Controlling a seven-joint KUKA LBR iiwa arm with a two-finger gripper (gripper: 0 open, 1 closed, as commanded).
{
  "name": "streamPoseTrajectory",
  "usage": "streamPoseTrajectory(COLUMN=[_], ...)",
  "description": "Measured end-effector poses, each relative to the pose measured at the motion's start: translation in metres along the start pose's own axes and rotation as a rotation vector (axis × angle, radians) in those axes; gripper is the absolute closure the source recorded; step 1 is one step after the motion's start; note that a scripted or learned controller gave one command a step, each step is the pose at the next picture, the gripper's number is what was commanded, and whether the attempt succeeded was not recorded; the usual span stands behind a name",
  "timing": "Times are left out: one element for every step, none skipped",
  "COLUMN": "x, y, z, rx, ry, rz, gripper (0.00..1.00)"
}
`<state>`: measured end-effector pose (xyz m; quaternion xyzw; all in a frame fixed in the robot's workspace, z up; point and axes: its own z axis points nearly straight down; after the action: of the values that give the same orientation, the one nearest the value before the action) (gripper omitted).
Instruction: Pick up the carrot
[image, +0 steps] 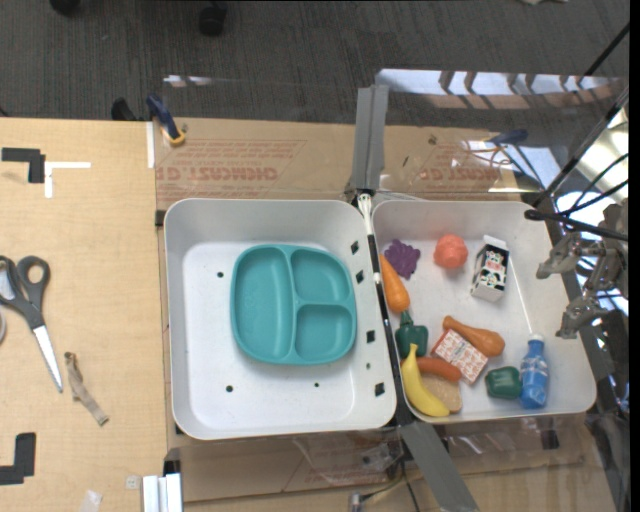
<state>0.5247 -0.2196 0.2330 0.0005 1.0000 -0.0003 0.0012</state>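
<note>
The carrot lies at the right bin's left wall, its lower end tucked behind a green pepper. Mirrored lettering on the cardboard at upper centre is hard to read. The gripper at right is blurred, and I cannot tell how it stands.

Carrot beside purple grapes

The end effector at the camera view's right edge is bare grey metal: thin angular bracket-like pieces and slender rods. Dark thin cables cross above it. Finer detail is too small to tell.
</note>
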Motion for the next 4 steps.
streamPoseTrajectory(x=[0.017, -0.014, -0.04, -0.055], y=[0.085, 0.093, 0.111, 0.117], z=[0.13, 0.132, 0.132, 0.132], rx=[0.0, 0.003, 0.0, 0.002], ry=[-0.009, -0.017, -0.018, -0.018], rz=[0.057, 0.08, 0.332, 0.619], gripper=[0.0, 0.0, 0.0, 0.0])
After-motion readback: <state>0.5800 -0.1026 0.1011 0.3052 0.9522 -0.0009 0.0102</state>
